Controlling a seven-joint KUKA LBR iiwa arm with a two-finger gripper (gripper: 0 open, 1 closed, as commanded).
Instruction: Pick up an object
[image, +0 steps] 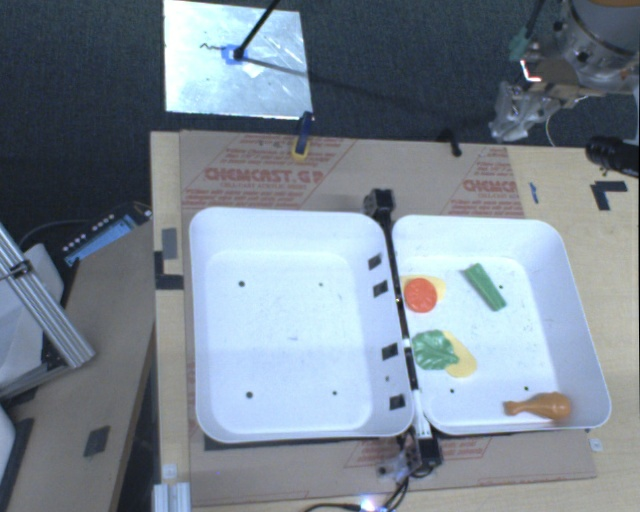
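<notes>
- Seen from above: two shallow white bins side by side on a tan table (480, 175), left bin (290, 225) and right bin (560, 250) meeting at a dark centre seam.
- Parked high at far right, well apart from both bins: grey arm with claw (515, 112); whether spread or pressed together, impossible to tell from this angle.
- Lying in the right bin: green stick (485, 286) toward the far side, tilted; orange-red disc (421, 294) close to the seam.
- Nearer, beside the seam: green leafy piece (434, 349) touching a yellow piece (462, 364) on its right.
- At the near right corner: brown drumstick-shaped piece (540, 406) resting just inside the rim.
- Beyond the table, far left: shiny metal sheet (237, 58) on dark floor.
</notes>
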